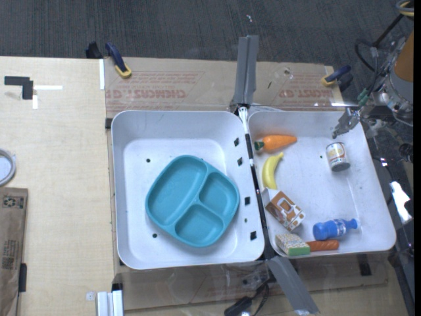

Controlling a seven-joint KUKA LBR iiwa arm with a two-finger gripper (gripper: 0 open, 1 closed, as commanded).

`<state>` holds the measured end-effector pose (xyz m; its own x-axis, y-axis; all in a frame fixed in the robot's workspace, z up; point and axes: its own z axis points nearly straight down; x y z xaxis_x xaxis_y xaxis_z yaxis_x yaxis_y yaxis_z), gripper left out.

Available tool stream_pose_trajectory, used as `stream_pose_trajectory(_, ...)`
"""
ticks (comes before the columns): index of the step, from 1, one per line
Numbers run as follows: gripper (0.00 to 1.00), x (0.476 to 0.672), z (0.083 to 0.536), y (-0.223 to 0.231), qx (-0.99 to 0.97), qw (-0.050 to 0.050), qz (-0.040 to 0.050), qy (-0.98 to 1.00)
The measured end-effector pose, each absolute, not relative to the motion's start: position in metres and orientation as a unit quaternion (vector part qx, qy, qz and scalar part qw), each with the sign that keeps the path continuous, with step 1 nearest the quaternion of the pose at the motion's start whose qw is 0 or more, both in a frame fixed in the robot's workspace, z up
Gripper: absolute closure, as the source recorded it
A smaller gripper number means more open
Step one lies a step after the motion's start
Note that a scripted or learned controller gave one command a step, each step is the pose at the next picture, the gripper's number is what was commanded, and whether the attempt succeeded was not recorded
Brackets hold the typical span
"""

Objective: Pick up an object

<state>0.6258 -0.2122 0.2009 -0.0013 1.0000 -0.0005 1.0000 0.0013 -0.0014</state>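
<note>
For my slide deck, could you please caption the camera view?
Gripper poised over right bin near a can; blue plate in left bin.

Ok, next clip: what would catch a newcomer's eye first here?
Most likely the big blue divided plate, lying alone in the left bin. Then the clutter in the right bin: a carrot and a banana near its left wall, a small can, and a blue bottle near the front.

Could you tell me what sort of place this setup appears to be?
Probably a robotics lab grasping bench: two white bins clamped side by side, toy food like a banana and carrot, and cabled hardware at right.
</note>
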Motion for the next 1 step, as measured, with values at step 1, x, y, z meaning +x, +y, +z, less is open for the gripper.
stream_pose_trajectory(1, 0.00, 0.6410, 0.1028, -0.2154, -0.656, 0.004, -0.0019, -0.754)
